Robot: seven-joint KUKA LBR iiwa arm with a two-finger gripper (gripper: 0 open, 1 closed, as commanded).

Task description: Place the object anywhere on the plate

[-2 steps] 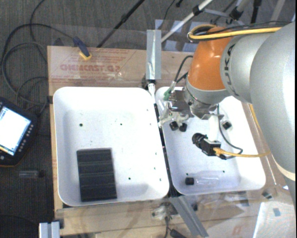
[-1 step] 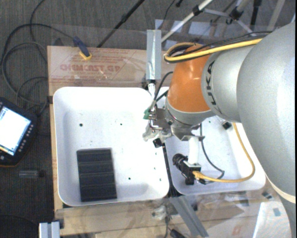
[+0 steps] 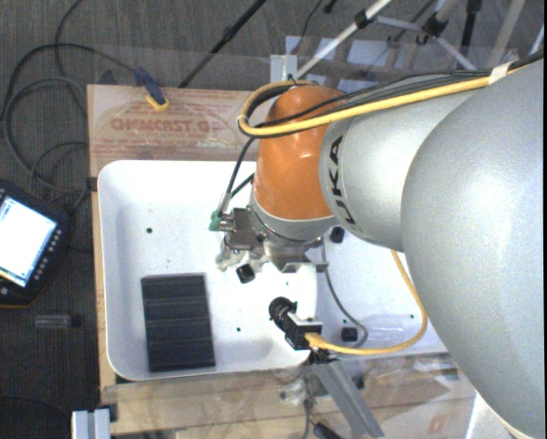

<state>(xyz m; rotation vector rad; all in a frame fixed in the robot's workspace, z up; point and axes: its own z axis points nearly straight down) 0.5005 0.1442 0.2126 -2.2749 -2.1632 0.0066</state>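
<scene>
the grey arm (image 3: 456, 199) with its orange band (image 3: 292, 163) is seen reaching in from the right over the left white bin (image 3: 118, 245) on the desk (image 3: 191, 122). the gripper (image 3: 269, 254) is hidden beneath the wrist, so its state cannot be told. a dark ribbed rectangular object (image 3: 176, 322) is seen lying flat in the bin's near left corner, apart from the wrist. a handheld pendant with a lit screen (image 3: 16, 242) is seen on the floor, left of the desk.
</scene>
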